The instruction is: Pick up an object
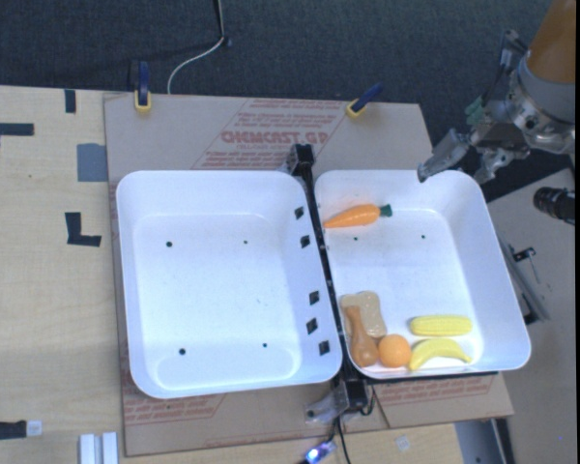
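The table (39,259) was the largest thing in sight, a pale wooden surface with dark tape marks on its left part. On it lay a brown cardboard sheet (261,133) printed with red lettering, held at its far edge by two clamps (142,90).

Two shallow white bins sat side by side on the cardboard, touching along a dark central seam. The left bin (213,278) showed a bare white floor with a few small dark dots. The right bin (435,259) held all the objects.

The arm (551,46) reached in from the upper right, its orange band visible near the top corner. The tool (459,158) hung over the far right corner of the right bin, just above its rim, with nothing between its fingers. The two dark fingers stood apart, one toward the bin's corner and one further right.

A carrot (353,217) lay near the far left of the right bin, close to the seam, its green end pointing right, well apart from the tool. In the near part of that bin, a beige block (365,309) lay against a brown elongated piece (358,341). A yellow corn cob (441,326) lay just above a banana (439,354), and an orange ball (394,352) sat between the brown piece and the banana, touching both.
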You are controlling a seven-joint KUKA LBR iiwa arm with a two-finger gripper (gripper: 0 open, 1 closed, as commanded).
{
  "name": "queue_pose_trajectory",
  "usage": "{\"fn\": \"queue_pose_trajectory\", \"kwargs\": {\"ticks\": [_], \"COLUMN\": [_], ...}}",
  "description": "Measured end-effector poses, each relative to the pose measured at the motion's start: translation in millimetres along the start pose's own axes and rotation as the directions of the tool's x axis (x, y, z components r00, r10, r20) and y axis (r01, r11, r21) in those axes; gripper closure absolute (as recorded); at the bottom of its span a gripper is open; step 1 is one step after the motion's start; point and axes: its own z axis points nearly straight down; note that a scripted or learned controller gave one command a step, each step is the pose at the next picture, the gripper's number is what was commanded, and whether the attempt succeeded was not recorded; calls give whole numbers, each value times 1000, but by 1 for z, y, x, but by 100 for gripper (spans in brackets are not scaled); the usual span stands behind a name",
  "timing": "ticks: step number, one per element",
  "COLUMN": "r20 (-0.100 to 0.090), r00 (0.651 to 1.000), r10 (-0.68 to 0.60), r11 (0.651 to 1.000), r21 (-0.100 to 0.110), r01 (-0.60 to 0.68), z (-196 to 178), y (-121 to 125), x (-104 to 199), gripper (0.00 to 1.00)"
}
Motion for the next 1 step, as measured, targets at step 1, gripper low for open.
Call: {"fn": "queue_pose_trajectory", "kwargs": {"ticks": [1], "r20": [-2], "r00": [1000], "r10": [4], "r11": [1000], "r21": [15], "r01": [-4], "z": [-4], "y": [-4], "x": [-2], "gripper": [100]}}
